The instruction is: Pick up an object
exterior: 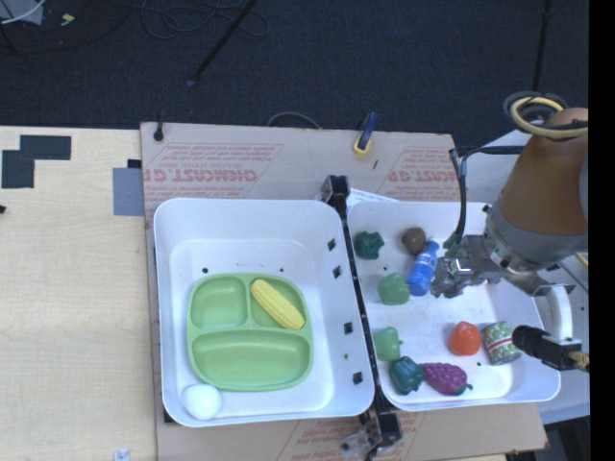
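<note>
My gripper point(444, 281) hangs low over the right bin point(519, 384), reaching in from the right. A blue bottle point(422, 270) lies just to its left, touching or nearly touching the fingers. Around it in that bin lie a brown round item point(414, 239), a dark green piece point(368, 245), a light green piece point(393, 289), another green piece point(386, 342), a teal piece point(405, 375), purple grapes point(445, 378), a red-orange fruit point(464, 339) and a small patterned can point(500, 343).
The left bin point(178, 238) holds a green divided plate point(207, 358) with a yellow corn cob point(278, 304) on it, and a white ball point(202, 401) at its front left corner. A raised divider point(351, 296) separates the bins.
</note>
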`<state>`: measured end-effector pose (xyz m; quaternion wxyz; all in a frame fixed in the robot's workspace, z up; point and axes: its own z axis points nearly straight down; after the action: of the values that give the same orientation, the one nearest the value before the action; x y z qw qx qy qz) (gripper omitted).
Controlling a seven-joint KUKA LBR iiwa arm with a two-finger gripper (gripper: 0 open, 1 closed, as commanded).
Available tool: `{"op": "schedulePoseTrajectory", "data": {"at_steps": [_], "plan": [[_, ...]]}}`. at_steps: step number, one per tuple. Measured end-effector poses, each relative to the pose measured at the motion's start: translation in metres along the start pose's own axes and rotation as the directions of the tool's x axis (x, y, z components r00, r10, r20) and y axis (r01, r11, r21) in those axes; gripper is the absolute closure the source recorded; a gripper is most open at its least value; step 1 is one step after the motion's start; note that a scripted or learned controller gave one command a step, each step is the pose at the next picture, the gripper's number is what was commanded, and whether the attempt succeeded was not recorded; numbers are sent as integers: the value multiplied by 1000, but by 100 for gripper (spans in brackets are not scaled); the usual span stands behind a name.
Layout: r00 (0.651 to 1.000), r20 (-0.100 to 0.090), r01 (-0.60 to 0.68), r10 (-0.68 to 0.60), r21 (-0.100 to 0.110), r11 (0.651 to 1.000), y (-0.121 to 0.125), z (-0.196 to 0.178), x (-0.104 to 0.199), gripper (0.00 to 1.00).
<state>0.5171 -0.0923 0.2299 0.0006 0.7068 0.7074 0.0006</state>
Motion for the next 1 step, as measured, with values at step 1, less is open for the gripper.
{"op": "schedulePoseTrajectory", "data": {"at_steps": [1], "plan": [[1000, -2, 3, -3, 6, 1000, -6, 9, 59, 100]]}}
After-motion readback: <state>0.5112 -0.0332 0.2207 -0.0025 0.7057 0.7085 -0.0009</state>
